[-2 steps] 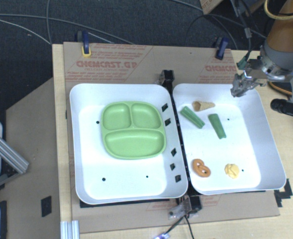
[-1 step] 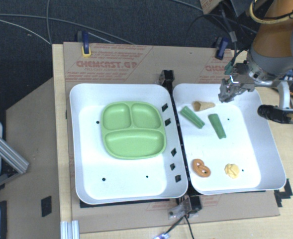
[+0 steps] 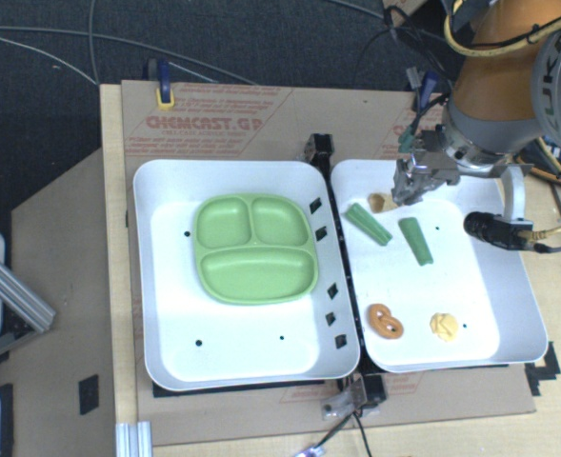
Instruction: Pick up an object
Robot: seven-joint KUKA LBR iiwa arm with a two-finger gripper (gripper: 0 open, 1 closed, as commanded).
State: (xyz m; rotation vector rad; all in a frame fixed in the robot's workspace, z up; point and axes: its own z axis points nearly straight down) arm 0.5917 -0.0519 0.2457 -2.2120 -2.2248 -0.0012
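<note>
The tool point(image 3: 409, 190) hangs low in the right bin point(image 3: 509, 341), near its back wall, but I cannot tell its state. A small brown piece point(image 3: 377, 202) lies just beside it, and 2 green sticks point(image 3: 368, 224) point(image 3: 415, 240) lie near. I think the tool could push the piece against the wall point(image 3: 356, 165). The front of the bin, with a pretzel point(image 3: 386, 322) and a yellow piece point(image 3: 443, 326), gives more open room.

We see a cardboard-topped bench point(image 3: 261, 112) bearing two white bins: the left bin point(image 3: 166, 331) and the right bin point(image 3: 509, 312), touching side by side.
</note>
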